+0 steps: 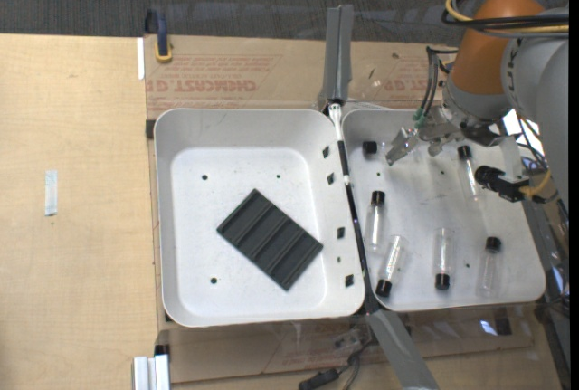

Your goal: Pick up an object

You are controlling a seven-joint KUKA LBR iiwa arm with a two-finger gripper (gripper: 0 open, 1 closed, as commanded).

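Several clear tubes with black caps lie in the right bin (507,289): one at the left (376,209), one near the front left (389,263), one at the front middle (442,260) and one at the front right (491,258). A small black cap (369,147) sits alone near the far left corner. My gripper (432,148) hangs over the far part of this bin, open, with one silver finger (399,148) splayed to the left. Nothing is between the fingers. A further tube (470,176) lies just right of the gripper.
The left bin (181,289) holds a dark ribbed rectangular plate (270,239) lying at a slant. A grey divider bar (338,53) runs between the bins at the back. Cables and a black connector (493,178) hang off the arm over the right bin's right side.
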